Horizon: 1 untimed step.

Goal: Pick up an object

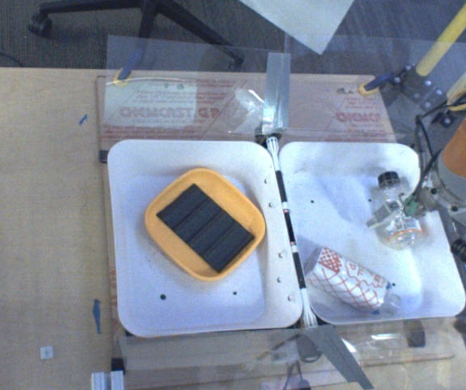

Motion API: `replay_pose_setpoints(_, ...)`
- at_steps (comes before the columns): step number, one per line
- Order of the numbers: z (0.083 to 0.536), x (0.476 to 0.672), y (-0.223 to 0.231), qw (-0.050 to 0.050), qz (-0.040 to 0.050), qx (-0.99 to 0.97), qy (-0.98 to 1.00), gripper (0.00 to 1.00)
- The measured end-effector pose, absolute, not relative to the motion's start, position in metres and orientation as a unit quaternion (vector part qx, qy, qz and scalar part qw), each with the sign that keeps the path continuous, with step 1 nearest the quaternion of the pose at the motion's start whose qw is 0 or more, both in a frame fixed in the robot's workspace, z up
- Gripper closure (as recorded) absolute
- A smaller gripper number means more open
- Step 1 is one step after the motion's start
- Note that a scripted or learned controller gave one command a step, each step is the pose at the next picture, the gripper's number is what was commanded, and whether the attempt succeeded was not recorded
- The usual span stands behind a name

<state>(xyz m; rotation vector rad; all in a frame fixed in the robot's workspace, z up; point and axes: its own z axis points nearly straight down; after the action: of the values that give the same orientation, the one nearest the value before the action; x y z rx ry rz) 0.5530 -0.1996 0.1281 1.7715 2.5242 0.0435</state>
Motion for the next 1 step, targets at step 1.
replay_pose_setpoints(1,0.1278,0.5559,-0.2027,0.031,0.0144,0.568,0.822,0.00)
